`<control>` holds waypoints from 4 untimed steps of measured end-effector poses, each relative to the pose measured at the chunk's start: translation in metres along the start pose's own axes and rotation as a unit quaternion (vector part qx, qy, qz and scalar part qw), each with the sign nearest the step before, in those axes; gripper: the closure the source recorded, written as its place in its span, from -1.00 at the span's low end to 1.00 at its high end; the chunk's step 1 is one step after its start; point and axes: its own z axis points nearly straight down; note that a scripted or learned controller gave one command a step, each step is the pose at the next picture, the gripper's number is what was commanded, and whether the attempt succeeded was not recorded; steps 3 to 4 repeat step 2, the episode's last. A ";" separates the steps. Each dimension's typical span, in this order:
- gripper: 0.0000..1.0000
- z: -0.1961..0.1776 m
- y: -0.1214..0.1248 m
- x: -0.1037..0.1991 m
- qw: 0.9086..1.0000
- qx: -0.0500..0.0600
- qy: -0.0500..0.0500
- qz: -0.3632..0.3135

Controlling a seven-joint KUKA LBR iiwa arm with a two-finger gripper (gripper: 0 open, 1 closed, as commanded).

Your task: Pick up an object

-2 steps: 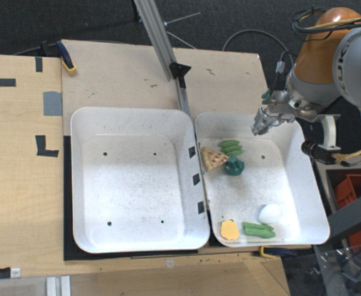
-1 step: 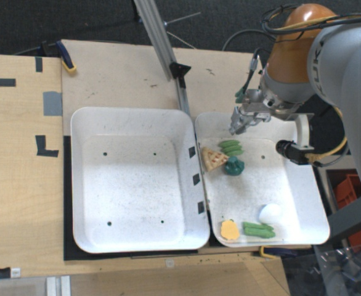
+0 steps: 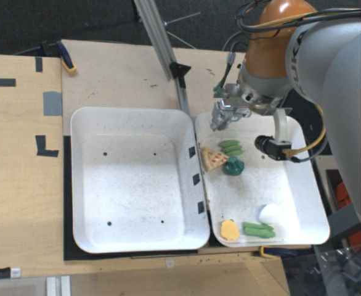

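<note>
My gripper (image 3: 220,123) hangs over the far left corner of the right bin (image 3: 304,193), above and apart from the objects. Just in front of it lie a green pod (image 3: 231,146), a tan pizza-like wedge (image 3: 214,159) and a dark green lump (image 3: 234,166). Near the bin's front edge sit an orange-yellow piece (image 3: 230,230), a second green pod (image 3: 258,229) and a white ball (image 3: 270,213). Nothing is seen between the fingers.
The left bin (image 3: 88,184) adjoins the right one along a shared wall with black clips (image 3: 193,153). A slanted metal rail (image 3: 159,36) runs down to the bins' far junction. A black cable fitting (image 3: 273,147) hangs over the right bin.
</note>
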 end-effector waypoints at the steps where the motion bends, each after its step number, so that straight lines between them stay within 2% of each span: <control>1: 1.00 0.012 0.000 0.056 1.000 0.001 0.000 0.000; 2: 1.00 0.000 -0.006 0.109 1.000 0.001 0.000 0.000; 4: 1.00 0.000 -0.006 0.109 1.000 0.001 0.000 0.000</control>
